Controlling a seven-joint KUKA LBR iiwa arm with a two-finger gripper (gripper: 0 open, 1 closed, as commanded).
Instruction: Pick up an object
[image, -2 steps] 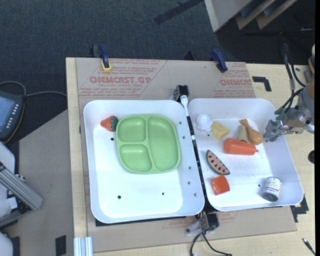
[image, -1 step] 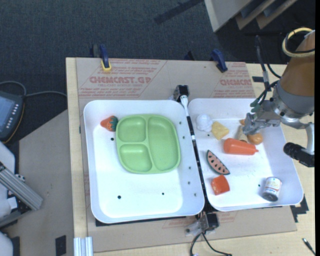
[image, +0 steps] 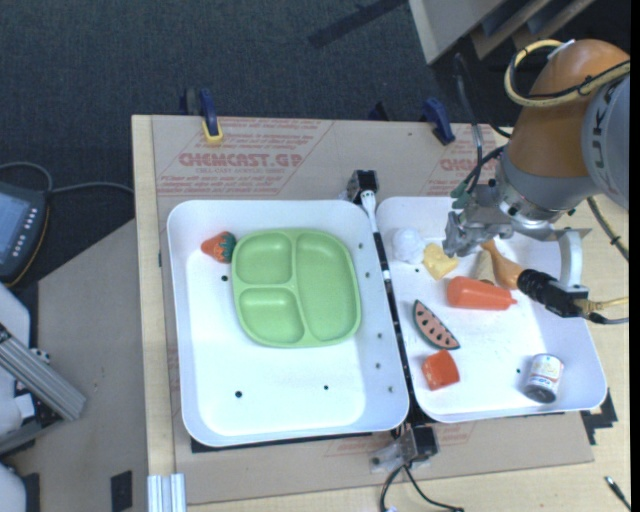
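A: Where is the arm (image: 560, 110) now?

B: It reaches in over the right bin (image: 575, 385), and the hand (image: 462, 240) hangs low at that bin's far end, just above a pale yellow toy piece (image: 438, 262). Whether the hand is released or clenched I cannot tell; its tip is a dark blur against the toys.

A: So what could it pick?

B: The yellow piece sits right under it, and a white lump (image: 407, 241) lies just beside that, nearer the dividing wall. An orange carrot (image: 480, 294) lies close on the other side, with a tan cone-shaped piece (image: 500, 265) touching or nearly touching it. Further toward the near edge are a watermelon slice (image: 435, 325), a red block (image: 440, 369) and a small can (image: 543, 378), each well apart from its neighbours.

A: And the left bin (image: 200, 400)?

B: It carries a green divided plate (image: 297, 287) and a strawberry (image: 217, 246) at the plate's far corner. Not the target, I judge.

A: How to do it well?

B: I would centre over the yellow piece alone, turning the wrist so neither side catches the carrot or the white lump. Then come straight down, close, and lift slowly; the piece looks small and may slip out.
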